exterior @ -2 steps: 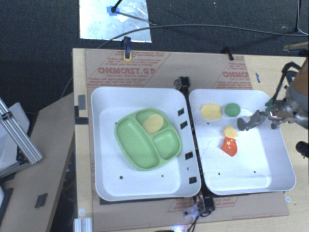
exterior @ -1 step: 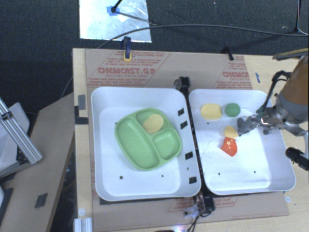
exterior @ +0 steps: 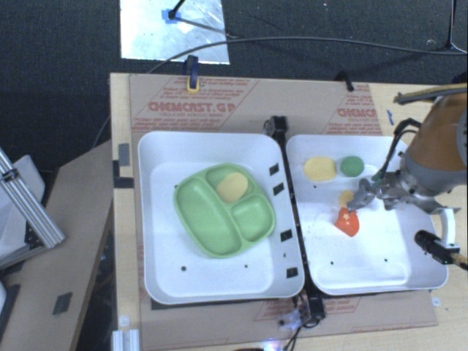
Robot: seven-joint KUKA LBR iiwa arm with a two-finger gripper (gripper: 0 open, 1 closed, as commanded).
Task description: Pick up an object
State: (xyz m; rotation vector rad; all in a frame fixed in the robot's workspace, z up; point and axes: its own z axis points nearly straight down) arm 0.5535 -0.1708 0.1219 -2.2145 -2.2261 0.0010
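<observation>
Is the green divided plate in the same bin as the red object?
No, the green divided plate lies in the left bin, while the red object lies in the right bin.

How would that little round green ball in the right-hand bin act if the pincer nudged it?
The small round green ball would probably roll, since it looks rounded and rests on the white bin's smooth floor. It may bump the flat yellow piece right beside it. It seems small and likely light.
</observation>
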